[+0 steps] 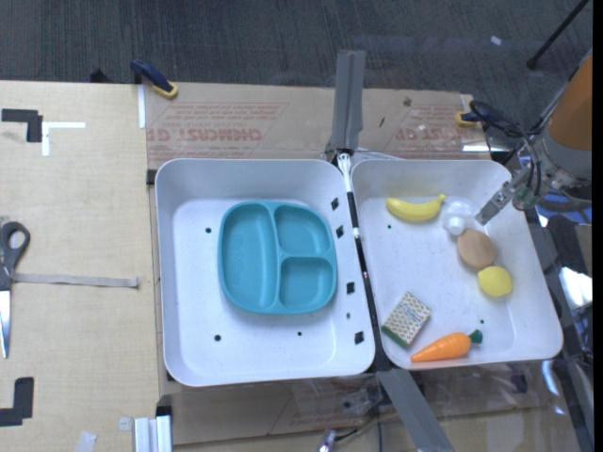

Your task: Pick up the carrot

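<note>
Tool (pixel 497 203) over carrot's (pixel 443 347) bin (pixel 528 347).

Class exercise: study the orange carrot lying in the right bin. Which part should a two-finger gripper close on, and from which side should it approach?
Grip the orange carrot across its thicker middle, coming straight down from above. It lies flat and nearly crosswise by the white right bin's near wall, so fingers should probably close across its narrow width, keeping off the small patterned box beside its tip.

Red print runs upside down across the flat brown cardboard sheet (pixel 236 121) behind the bins, too blurred to read.
</note>
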`<state>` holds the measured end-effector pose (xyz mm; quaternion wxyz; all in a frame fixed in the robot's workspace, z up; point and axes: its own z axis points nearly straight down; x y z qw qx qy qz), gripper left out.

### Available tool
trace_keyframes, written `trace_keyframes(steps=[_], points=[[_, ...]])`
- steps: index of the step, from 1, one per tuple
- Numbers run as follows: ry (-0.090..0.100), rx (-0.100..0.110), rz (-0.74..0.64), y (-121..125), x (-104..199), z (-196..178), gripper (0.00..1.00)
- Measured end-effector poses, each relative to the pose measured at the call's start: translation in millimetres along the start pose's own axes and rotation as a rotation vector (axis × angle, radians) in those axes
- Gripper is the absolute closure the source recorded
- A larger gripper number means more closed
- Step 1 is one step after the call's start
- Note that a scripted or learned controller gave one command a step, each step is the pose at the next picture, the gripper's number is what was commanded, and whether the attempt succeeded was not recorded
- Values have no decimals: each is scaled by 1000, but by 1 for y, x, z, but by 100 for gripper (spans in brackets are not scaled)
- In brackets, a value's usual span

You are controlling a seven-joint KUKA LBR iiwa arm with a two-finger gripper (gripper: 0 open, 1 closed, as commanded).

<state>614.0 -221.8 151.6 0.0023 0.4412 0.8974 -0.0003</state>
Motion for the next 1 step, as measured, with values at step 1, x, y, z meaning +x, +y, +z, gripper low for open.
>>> trace_keyframes(steps=[1], points=[[3,2,109,-54,45,-31,100]])
